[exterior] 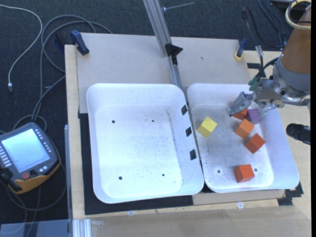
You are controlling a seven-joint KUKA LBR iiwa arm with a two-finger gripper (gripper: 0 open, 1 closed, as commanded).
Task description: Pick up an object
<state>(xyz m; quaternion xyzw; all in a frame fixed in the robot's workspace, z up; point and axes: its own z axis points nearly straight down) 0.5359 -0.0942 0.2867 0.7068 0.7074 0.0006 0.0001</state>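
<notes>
Nearest me, a red cube [244,173] sits loose; I've parked the gripper [245,107] over the far cluster, grip state unclear.

Directly under and just beside the gripper [247,107], a purple block [254,115] and orange blocks [244,128] crowd together. Farther left, past the lone yellow block [207,126], the left bin [98,95] lies open.

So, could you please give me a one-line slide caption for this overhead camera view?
The gripper hangs low over a cluster of blocks in the right bin, with a yellow block apart.
</notes>
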